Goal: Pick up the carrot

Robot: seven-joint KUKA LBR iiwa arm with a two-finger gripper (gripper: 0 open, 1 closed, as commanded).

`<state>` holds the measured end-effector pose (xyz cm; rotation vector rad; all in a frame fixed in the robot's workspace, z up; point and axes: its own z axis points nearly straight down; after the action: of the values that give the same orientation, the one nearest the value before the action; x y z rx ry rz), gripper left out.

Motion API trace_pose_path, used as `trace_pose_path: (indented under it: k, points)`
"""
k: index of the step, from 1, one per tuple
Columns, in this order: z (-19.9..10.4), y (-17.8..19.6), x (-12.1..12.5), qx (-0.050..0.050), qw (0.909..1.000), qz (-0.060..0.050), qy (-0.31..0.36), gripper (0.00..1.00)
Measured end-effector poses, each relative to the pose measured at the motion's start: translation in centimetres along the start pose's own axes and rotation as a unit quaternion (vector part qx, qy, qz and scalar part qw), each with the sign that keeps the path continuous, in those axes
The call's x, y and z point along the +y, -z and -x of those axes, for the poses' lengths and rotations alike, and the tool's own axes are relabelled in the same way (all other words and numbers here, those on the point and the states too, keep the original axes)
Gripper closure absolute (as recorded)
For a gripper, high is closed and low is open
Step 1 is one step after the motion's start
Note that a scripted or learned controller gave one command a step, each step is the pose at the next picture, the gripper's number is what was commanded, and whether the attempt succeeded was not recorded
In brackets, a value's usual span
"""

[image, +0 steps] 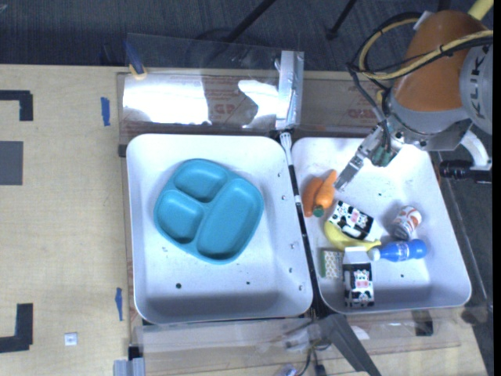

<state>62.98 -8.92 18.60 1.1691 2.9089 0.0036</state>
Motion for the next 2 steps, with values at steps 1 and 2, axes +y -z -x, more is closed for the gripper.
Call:
trace_pose_path:
  k: [1,2]
  points:
    - [2.0,-8.3,0.5,-0.003,0.9965,0.003,0.083,0.00]
    - [2.4,-3.1,1.4,-0.001,0.9747,0.001,0.224,0.00]
